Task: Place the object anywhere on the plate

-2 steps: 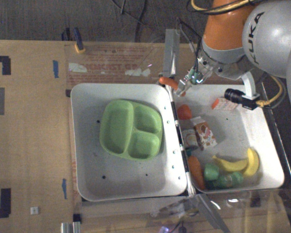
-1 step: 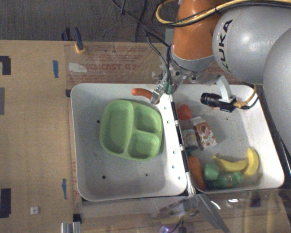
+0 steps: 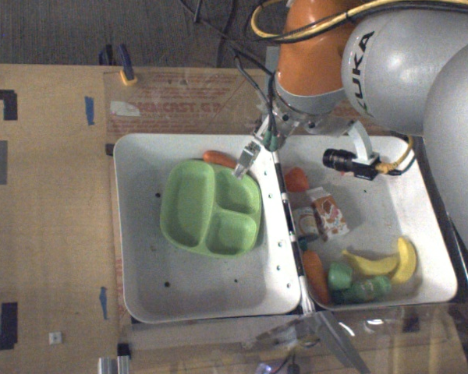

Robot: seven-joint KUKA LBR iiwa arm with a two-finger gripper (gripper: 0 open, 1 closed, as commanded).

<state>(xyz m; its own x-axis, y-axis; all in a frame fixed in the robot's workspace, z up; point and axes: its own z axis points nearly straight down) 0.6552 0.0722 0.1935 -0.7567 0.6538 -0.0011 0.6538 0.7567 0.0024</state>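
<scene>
Plate (image 3: 210,209): green, with three compartments, lying flat in the left bin, toward that bin's upper right part; its right edge is near the wall shared by the two bins.
Arm (image 3: 405,61): grey with an orange band, reaching in from the right and upper right; the orange section hangs above the top of the divide between the bins.
Left bin (image 3: 140,271): shallow and white, holding the plate and one orange object.
Right bin (image 3: 421,209): shallow and white, holding a scatter of small items.
Gripper (image 3: 244,162): pointing down and to the left, its tip over the plate's upper right corner, just beside the orange object; the fingers are too small and too close together in the view to tell whether they are apart or closed, and nothing is clearly seen between them.
Banana (image 3: 382,262): yellow, curved, lying in the lower right part of the right bin.
Orange object (image 3: 218,159): long, carrot-like, lying in the left bin against the plate's upper edge, outside the plate.
Carton (image 3: 330,215): small white and brown pack, near the middle of the right bin.
Green items (image 3: 359,283): clustered below the banana, at the bin's lower edge.
Red-orange ball (image 3: 296,180): small and round, just right of the dividing wall.
</scene>
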